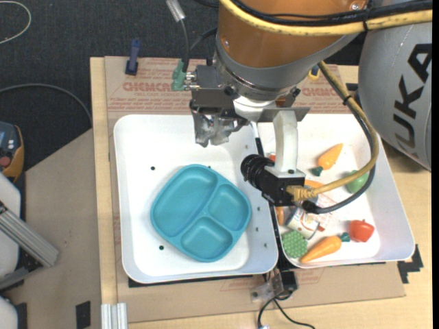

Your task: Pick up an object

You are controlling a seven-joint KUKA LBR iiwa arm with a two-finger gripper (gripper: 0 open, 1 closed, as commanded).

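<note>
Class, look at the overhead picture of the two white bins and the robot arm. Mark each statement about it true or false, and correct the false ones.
1. A blue divided plate lies in the left bin. True.
2. The plate has three compartments. True.
3. The toy carrot lies on the blue plate. False: it lies in the right bin, near that bin's front edge.
4. The red toy vegetable sits in the left bin. False: it sits in the right bin, beside the carrot.
5. The arm's orange band is seen at the top of the picture. True.
</note>
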